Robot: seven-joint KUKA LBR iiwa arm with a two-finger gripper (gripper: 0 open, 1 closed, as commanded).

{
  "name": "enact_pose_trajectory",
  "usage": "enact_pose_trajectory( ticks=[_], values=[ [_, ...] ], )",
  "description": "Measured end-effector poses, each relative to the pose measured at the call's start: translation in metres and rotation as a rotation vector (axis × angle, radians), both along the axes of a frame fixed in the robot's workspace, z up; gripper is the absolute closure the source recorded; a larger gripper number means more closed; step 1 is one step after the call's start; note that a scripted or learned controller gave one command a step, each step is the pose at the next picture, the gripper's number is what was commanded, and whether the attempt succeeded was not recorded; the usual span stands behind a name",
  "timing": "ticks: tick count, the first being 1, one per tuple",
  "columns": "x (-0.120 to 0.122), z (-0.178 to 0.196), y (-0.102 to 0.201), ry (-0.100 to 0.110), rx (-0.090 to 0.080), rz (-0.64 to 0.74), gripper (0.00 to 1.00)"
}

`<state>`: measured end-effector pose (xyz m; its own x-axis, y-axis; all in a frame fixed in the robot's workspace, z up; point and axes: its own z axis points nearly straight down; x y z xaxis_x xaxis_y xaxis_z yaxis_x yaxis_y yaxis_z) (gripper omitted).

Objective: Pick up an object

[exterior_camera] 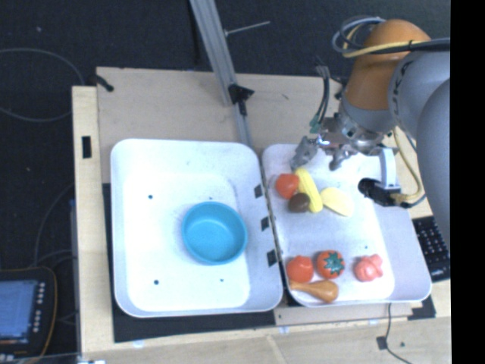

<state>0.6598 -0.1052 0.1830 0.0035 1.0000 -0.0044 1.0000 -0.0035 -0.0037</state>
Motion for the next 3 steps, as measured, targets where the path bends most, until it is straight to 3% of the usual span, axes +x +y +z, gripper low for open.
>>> enact_pose_trajectory(
  ticks=[1,2,3],
  values=[
    [-0.007,-0.046,-0.007,0.001,0.001,0.001,0.00],
    [-0.004,-0.029,-0.007,-0.013,0.003,0.001,1.00],
    [-0.001,0.017,-0.004,-0.009,0.008,0.010,1.00]
  ],
)
